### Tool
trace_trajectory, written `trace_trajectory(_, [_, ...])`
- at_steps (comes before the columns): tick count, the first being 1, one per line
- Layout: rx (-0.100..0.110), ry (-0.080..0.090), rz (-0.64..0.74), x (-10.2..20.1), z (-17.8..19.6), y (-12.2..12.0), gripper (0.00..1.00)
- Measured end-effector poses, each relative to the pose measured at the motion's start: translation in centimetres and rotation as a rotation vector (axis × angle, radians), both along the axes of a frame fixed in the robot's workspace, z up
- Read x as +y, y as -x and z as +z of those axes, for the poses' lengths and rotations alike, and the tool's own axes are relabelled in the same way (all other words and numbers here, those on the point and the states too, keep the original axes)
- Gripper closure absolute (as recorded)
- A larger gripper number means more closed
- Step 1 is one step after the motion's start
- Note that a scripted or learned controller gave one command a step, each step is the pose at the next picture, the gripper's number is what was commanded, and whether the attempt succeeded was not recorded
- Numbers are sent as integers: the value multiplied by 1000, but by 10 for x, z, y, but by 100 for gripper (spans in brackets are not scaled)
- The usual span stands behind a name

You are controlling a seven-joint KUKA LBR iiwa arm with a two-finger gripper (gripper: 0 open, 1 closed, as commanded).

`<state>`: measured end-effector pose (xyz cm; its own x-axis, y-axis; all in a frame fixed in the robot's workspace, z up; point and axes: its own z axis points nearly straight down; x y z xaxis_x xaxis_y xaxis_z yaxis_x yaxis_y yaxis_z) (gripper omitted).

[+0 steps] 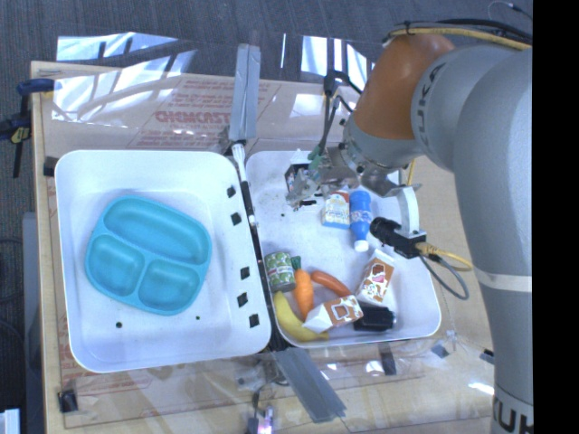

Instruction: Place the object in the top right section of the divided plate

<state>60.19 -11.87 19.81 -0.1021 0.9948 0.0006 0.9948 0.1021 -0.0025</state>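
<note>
While the grey arm's end effector (303,181), its grip impossible to judge, hovers over the right white bin's (425,310) far end near a small white carton (336,211), the turquoise divided plastic plate (147,254) lies well left, in the neighbouring bin.

bright, even overhead light. window glare streaks the clear sheet (136,70) across the upper left of the frame. both white bins (81,197) nearly bleach out; shadows stay soft, detail slightly fuzzy throughout.

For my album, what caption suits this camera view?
Robot arm reaching over toy food beside a blue divided plate.
</note>
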Motion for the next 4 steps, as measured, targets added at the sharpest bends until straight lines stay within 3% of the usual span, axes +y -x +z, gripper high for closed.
trace_trajectory(1, [1,0,91,68,-8,-35,100])
trace_trajectory(2, [-1,0,309,175,0,-54,100])
trace_trajectory(3, [3,-1,375,215,7,-42,100])
trace_trajectory(4, [2,0,421,180,-8,-39,100])
